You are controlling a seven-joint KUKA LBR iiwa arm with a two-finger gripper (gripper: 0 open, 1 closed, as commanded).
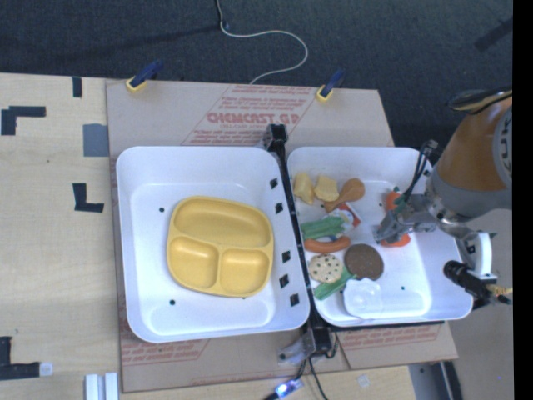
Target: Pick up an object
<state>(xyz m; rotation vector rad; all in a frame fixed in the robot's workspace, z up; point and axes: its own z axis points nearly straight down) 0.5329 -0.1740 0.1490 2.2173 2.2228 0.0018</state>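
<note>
**Gripper low in right bin, over orange piece**

The two-finger gripper (393,227) of the grey arm w/ orange band (475,152) is down inside the right shallow white bin (416,302), near its right half. If it is released or clenched, I cannot tell. Directly at its tip lies a small orange-red plastic piece (398,239), partly covered; contact not sure.

Other toy food sits along the left side of this bin, close to the divider edge: pale yellow chunks (305,188), a tan drumstick shape (350,191), a green strip (321,227), an orange sausage (326,243), a spotted cookie (325,267), a dark brown round patty (364,261) and a white flat piece (366,297) at the front rim. Open floor is around the gripper's front-right.

The left shallow white bin (141,248) holds a yellow three-compartment plastic tray (221,246), w/ free room around it to all walls.
</note>
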